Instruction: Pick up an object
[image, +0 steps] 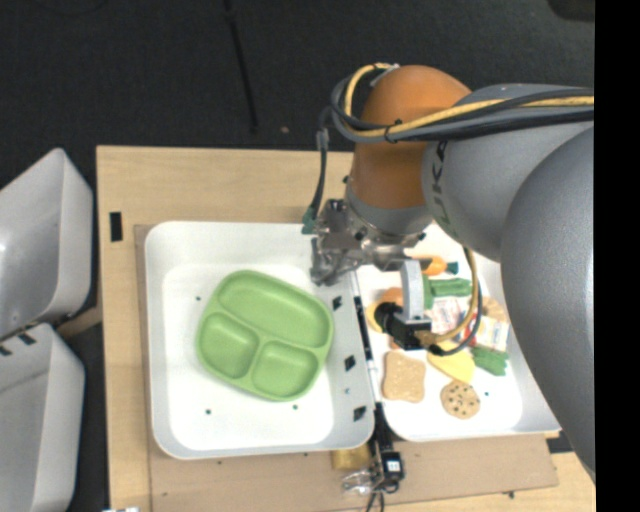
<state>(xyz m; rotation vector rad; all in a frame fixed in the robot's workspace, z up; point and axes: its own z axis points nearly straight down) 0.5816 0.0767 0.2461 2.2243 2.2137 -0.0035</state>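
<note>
hanging over the divide between the two white bins, near the far edge of the tabletop (120, 300), we see our tool (330, 262); we cannot tell how it is set, since the wrist hides it from above. in the left bin (160, 300) a green divided plate (265, 335) lies flat near the middle, apart from the tool. in the right bin (520, 405) we find a heap of small play food: a slice of toast (404, 377), a cookie (460, 400), a yellow cheese wedge (455, 365) and a green packet (445, 290).
</note>
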